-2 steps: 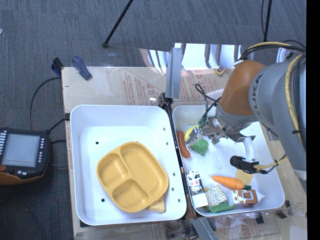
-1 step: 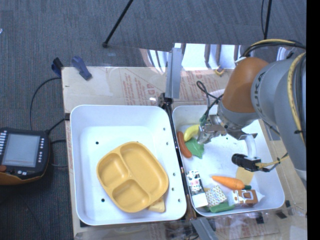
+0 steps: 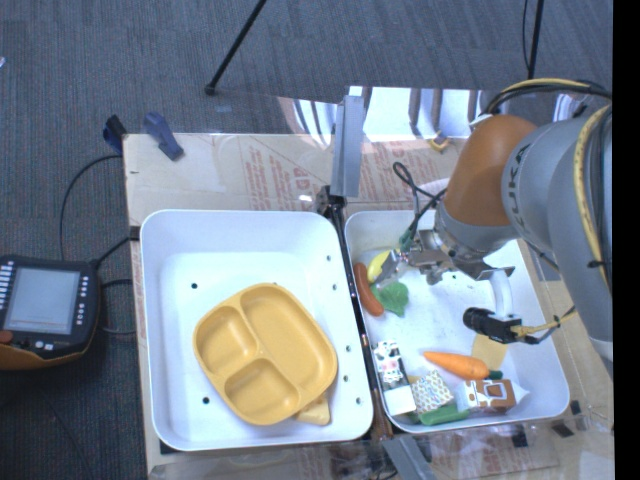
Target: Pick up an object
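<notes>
We see the gripper (image 3: 392, 268) low in the right bin (image 3: 553, 368), over a green toy (image 3: 393, 297) beside a yellow piece (image 3: 378, 265); we cannot tell how its fingers stand.

One camera looks down on the counter (image 3: 200, 173) from above and at a slant, tilted so that the far edge of the scene sits at the top of the frame and the near edge at the bottom. It stands far enough off to take in both white bins whole, the left bin (image 3: 160, 268) and the right bin (image 3: 545, 368) side by side, along with a strip of dark carpet (image 3: 120, 48) beyond them (a tripod leg (image 3: 245, 33) crosses it). The arm (image 3: 560, 198) enters from the right and looms large, probably because it rises nearer the lens than the bins do.
</notes>
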You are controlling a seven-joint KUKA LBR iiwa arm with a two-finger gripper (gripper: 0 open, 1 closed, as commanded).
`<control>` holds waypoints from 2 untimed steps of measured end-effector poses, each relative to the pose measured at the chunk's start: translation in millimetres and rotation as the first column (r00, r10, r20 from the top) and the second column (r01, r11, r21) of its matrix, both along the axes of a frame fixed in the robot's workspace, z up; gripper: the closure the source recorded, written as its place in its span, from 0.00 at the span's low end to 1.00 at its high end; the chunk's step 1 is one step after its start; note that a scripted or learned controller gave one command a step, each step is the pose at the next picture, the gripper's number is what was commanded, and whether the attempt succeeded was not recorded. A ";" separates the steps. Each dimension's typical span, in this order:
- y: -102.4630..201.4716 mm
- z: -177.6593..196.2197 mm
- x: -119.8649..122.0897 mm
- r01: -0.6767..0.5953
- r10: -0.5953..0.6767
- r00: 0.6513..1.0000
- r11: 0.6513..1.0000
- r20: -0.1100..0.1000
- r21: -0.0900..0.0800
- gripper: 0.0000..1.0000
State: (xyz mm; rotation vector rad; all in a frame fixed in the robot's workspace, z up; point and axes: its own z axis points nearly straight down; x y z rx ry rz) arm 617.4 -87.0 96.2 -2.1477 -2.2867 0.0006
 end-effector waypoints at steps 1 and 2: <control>66.9 93.8 14.9 0.162 -0.162 0.987 0.987 0.007 -0.001 0.00; -40.0 -12.3 16.7 0.108 -0.108 0.994 0.994 -0.005 -0.004 0.00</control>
